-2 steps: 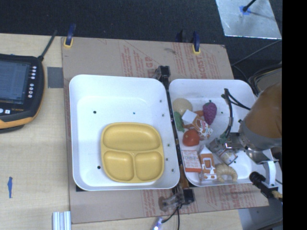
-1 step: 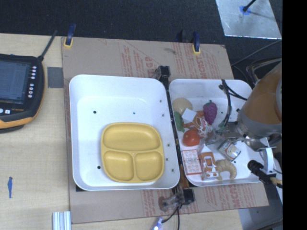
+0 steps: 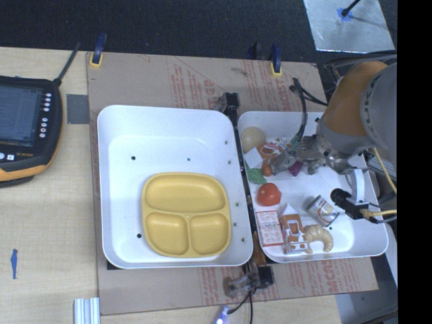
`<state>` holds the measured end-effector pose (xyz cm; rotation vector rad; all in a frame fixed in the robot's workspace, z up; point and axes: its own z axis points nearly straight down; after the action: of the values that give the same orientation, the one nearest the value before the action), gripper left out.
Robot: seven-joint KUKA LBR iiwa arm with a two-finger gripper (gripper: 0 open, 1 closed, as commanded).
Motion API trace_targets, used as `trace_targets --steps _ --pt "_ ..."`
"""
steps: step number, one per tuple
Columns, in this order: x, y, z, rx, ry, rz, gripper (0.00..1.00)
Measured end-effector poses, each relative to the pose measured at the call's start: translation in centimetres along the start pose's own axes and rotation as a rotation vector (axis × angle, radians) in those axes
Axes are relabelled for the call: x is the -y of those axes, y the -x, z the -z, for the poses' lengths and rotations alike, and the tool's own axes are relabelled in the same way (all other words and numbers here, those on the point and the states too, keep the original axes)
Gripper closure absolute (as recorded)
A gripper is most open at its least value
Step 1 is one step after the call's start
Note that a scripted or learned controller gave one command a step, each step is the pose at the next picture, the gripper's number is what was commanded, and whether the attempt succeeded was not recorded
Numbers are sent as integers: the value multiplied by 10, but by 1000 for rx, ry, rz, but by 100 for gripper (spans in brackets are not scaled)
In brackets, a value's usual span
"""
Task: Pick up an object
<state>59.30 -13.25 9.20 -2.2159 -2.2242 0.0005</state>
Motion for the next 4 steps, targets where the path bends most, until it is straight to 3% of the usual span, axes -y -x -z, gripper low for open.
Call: trace_targets --steps 1,2,3,4 --pt "-58 -22 -2 1 -25 1 0" --pt "-40 44 77 2 1 -1 0" --pt "31 29 -1 1 -4 1 0" --pt "-18 9 0 0 -1 0 0"
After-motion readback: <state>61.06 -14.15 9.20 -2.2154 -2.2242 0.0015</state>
